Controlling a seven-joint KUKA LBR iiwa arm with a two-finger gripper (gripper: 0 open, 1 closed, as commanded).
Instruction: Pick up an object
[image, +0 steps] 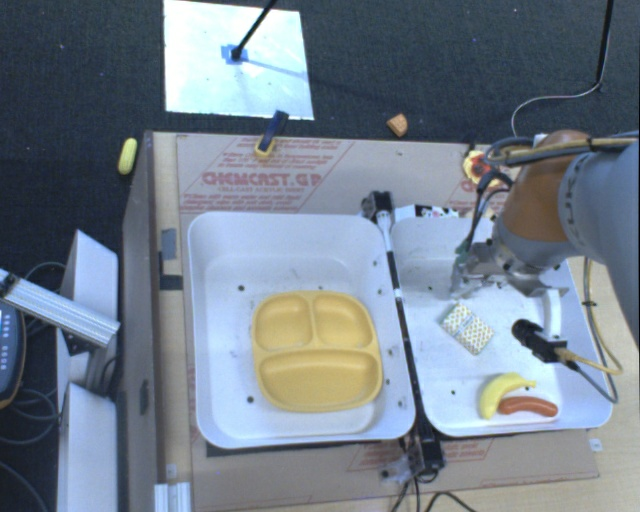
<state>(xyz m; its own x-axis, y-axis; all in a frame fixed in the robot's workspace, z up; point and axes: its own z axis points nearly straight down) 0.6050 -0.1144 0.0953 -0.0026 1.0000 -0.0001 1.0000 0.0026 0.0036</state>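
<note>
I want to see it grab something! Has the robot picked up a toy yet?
Not yet. The gripper hangs over the right bin, above the checkered block. The banana and the sausage lie untouched. Grabbing and lifting are left.

Yellow tray (316, 352) in left bin (215, 250); right bin (425, 240) holds banana (497, 393), sausage (528, 406), perhaps a checkered packet (468, 327).

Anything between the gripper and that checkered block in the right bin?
Nothing visible. The gripper hangs over bare bin floor just up-left of the checkered block. The banana and sausage lie nearer the front edge.
</note>
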